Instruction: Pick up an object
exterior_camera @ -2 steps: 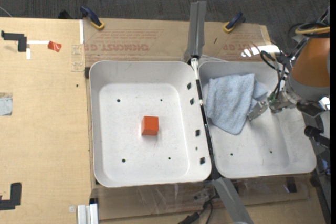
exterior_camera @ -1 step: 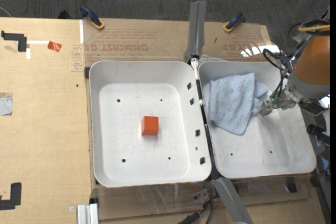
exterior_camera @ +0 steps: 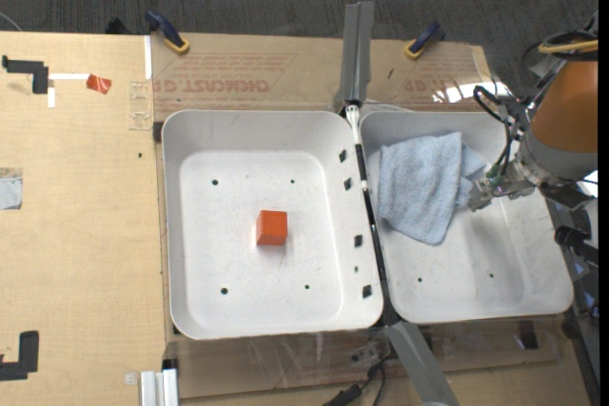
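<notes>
**Claw hangs at cloth's edge while red block sits a bin away**

A grey arm (exterior_camera: 561,124) with an orange band reaches in over the right bin (exterior_camera: 495,295), its claw (exterior_camera: 482,195) low at the right-hand edge of a crumpled light-blue cloth (exterior_camera: 423,183). The claw appears to touch or sit just beside the cloth's border; whether it is apart, together or clamped on the fabric cannot be told from this angle. The cloth lies in the upper left part of the right bin, close against the divider shared with the left bin (exterior_camera: 190,204). A small red block (exterior_camera: 272,228) rests alone near the middle of the left bin, well apart from the claw and to the left of the cloth, with the divider between them. Behind the bins, brown cardboard (exterior_camera: 247,71) covers the desk (exterior_camera: 67,233), pinned by two blue-and-yellow clamps (exterior_camera: 167,30) set either side of an upright grey post (exterior_camera: 357,52).
</notes>
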Robot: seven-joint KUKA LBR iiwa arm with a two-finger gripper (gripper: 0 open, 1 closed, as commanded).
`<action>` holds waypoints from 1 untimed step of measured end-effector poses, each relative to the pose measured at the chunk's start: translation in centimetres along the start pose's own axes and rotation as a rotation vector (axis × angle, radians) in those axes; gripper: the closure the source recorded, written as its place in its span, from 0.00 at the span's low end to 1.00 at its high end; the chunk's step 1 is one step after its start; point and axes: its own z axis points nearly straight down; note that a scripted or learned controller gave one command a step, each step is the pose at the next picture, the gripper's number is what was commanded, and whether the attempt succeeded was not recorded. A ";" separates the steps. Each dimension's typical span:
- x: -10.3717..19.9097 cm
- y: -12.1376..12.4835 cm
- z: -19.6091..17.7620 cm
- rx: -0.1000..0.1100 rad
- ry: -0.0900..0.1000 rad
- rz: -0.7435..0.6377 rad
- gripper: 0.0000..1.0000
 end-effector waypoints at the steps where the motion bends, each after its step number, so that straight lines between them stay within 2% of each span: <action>1: -0.8 9.8 -7.4 -0.001 -0.003 0.088 1.00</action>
